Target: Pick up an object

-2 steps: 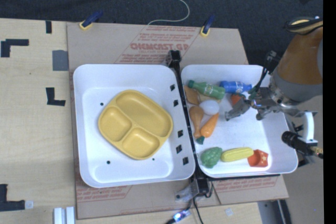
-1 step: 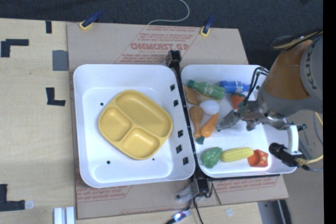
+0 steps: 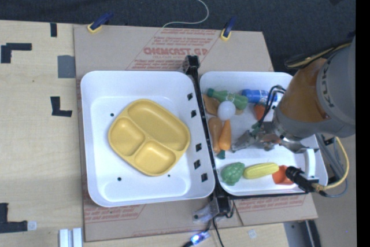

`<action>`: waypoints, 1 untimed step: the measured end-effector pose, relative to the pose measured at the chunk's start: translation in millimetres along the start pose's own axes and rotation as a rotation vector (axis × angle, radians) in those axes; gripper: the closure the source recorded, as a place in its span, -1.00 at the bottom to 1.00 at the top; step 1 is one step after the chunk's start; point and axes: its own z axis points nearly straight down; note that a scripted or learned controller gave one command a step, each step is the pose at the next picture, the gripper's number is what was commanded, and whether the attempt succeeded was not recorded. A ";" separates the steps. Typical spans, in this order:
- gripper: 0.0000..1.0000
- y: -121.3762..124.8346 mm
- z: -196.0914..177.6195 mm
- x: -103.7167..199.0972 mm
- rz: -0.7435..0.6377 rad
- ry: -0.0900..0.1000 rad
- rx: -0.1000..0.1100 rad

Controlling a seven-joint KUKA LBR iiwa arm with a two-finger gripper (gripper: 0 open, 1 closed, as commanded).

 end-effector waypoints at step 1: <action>1.00 0.6 -12.0 0.3 0.000 0.002 0.000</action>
